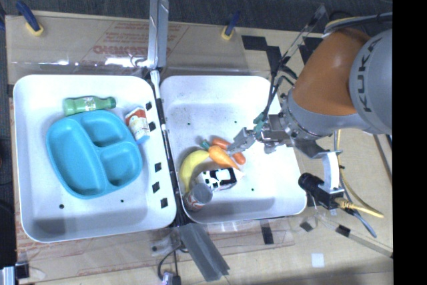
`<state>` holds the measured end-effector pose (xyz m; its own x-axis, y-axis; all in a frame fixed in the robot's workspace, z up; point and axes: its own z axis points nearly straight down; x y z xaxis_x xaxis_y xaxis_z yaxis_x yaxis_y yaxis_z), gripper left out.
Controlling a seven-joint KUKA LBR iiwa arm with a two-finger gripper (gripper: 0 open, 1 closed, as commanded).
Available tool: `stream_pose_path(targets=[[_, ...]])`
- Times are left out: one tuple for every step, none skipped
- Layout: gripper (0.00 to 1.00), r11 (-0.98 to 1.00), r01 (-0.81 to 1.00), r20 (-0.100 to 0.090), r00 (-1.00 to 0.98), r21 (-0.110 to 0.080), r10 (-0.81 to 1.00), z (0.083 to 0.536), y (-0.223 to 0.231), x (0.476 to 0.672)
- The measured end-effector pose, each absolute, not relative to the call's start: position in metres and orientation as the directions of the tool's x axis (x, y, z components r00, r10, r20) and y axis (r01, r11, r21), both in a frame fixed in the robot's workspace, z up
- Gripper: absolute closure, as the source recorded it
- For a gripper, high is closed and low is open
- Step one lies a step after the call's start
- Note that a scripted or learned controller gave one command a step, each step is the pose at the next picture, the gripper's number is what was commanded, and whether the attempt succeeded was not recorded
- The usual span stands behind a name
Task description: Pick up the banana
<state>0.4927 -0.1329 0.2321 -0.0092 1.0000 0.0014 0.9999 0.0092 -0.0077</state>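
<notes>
1. Two shallow white plastic bins: left bin (27, 143), right bin (280, 197).
2. Curved yellow banana (191, 167) lies at the right bin's 8 o'clock, touching an orange carrot (223, 155).
3. Grey two-finger gripper (239, 141) hovers at the carrot's 2 o'clock; jaw state cannot be told.
4. Blue divided plastic tray (93, 151) occupies the left bin.

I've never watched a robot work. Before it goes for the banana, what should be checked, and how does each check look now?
1. Banana in the right bin: ok.
2. Banana's top uncovered: not ok, a carrot lies at its upper end.
3. Room beside it: not ok, a black-and-white object and a grey can crowd it.
4. Tool over the banana: not ok, it sits at the carrot.
5. Tool open: cannot tell.
</notes>
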Motion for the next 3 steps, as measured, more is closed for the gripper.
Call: stream_pose_path(targets=[[0.00,0.032,0.999,0.000,-0.032,-0.005,0.999,0.278,-0.115,0.531],[0.00,0.106,0.994,0.001,-0.106,-0.009,0.994,0.188,-0.067,0.523],[0.00,0.140,0.990,0.000,-0.140,-0.001,0.990,0.097,-0.101,0.535]])
